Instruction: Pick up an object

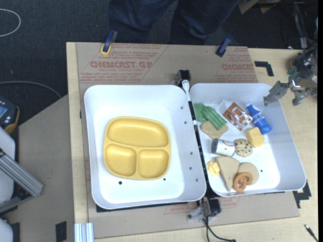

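The gripper hangs over the right bin's far right corner, the arm cut off by the frame edge. Its fingers look spread with nothing between them, though they are small and blurred. Down and left of it lies the toy food pile: blue bottle, green vegetable, cookie, pretzel. Farther left, the left bin holds a yellow divided tray.

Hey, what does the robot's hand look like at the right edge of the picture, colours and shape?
The hand is grey metal: a slim, pale grey finger with a darker tip juts from a blocky, dark grey body of brackets and fittings. Finer markings are too blurred to tell.
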Controlling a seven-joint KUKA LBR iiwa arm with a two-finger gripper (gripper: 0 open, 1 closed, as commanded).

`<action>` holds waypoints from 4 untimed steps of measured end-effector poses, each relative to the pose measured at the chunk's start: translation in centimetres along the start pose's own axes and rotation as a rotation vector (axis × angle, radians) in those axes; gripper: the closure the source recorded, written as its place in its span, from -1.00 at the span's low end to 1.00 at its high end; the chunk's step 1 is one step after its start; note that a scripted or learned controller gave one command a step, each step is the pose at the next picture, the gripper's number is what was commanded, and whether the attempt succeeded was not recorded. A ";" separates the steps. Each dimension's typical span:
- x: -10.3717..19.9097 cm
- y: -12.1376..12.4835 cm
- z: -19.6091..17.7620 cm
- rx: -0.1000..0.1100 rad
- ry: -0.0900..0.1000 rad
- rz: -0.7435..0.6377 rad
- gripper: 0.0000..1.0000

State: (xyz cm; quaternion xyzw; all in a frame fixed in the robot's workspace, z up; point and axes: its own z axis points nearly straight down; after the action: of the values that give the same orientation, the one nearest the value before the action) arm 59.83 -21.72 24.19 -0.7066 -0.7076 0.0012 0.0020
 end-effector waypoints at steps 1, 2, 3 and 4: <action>0.0 0.7 6.1 0.001 0.000 0.000 -1.00; 0.4 -0.2 12.0 0.003 0.002 0.001 -1.00; 0.3 0.4 13.5 -0.018 -0.004 -0.001 -1.00; 0.2 0.5 12.4 -0.023 -0.006 0.000 1.00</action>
State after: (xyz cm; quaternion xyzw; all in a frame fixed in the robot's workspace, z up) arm 60.26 -21.47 11.78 -0.7066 -0.7076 -0.0049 -0.0080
